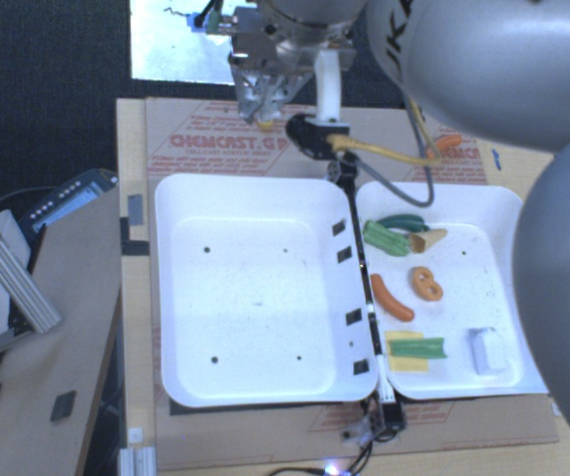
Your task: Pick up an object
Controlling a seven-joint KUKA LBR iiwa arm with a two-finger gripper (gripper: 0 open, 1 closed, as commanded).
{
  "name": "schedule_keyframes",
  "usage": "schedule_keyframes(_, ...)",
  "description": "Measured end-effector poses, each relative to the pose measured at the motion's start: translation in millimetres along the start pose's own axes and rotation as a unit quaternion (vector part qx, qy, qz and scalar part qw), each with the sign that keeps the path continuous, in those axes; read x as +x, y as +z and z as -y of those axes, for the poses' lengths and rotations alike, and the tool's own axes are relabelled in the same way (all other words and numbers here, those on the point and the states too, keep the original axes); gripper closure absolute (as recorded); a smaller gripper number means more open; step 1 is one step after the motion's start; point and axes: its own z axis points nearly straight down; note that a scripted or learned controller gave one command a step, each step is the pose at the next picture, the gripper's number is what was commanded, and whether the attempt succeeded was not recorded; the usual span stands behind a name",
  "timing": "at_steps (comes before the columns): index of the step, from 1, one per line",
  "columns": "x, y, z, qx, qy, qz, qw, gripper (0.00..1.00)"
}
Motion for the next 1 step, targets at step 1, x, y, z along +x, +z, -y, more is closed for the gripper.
schedule_keyframes(1, -0.2, -2.2, -29.9, -0.004, 0.0, -0.001, 1.0, 1.0)
